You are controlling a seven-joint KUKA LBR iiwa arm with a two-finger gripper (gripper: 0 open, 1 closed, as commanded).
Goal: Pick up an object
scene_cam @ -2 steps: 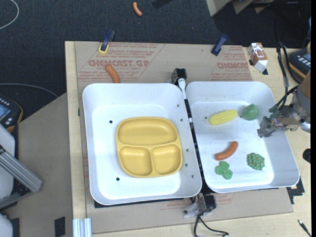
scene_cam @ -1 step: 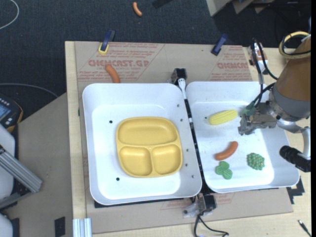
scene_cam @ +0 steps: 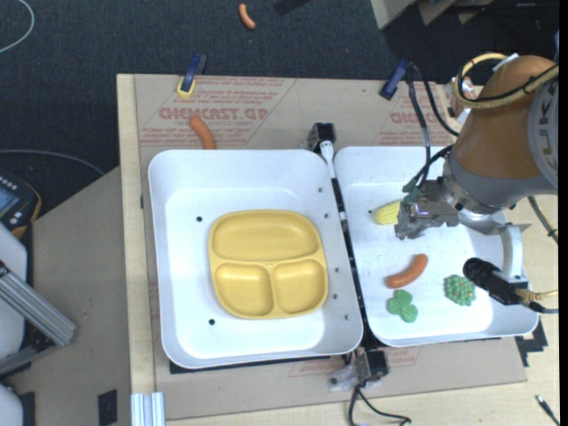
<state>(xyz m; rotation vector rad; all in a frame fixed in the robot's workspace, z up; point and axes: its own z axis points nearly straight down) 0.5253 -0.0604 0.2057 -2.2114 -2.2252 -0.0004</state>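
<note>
Left bin (scene_cam: 177, 238): 1 yellow 3-compartment tray (scene_cam: 266, 263). Right bin (scene_cam: 373, 309): corn cob (scene_cam: 387, 212) beside the gripper (scene_cam: 415, 223), whose finger state cannot be told; sausage (scene_cam: 406, 271) and 2 green pieces (scene_cam: 402, 305) lie below.

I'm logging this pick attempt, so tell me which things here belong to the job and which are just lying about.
Job: gripper; yellow corn; orange sausage; two green toys; right bin.

Lying about: yellow tray; left bin; sausage on bench; sausage on floor.
</note>
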